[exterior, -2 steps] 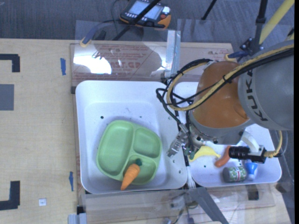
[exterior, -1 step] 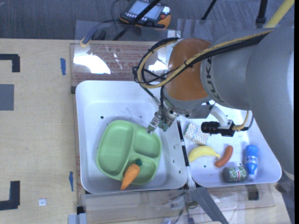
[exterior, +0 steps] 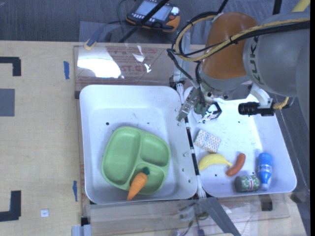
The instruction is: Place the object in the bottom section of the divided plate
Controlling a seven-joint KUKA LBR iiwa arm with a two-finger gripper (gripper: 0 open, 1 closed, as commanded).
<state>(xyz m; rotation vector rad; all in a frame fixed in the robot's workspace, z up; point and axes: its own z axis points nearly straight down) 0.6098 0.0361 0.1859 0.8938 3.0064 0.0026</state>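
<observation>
Lying across the divided plate's (exterior: pixel 129 151) rim at 6 o'clock: toy carrot (exterior: pixel 138 185), probably light, firm and slightly slick. Likely gripping best across the thick orange middle. Hovering above the bins' seam, hand (exterior: pixel 197 106) spread unclear, cannot tell.

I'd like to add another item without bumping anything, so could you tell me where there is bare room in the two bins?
Free: the left white bin floor behind the green divided plate. Crowded: the right white bin's front, with yellow banana, red sausage, blue bottle, green can.
</observation>
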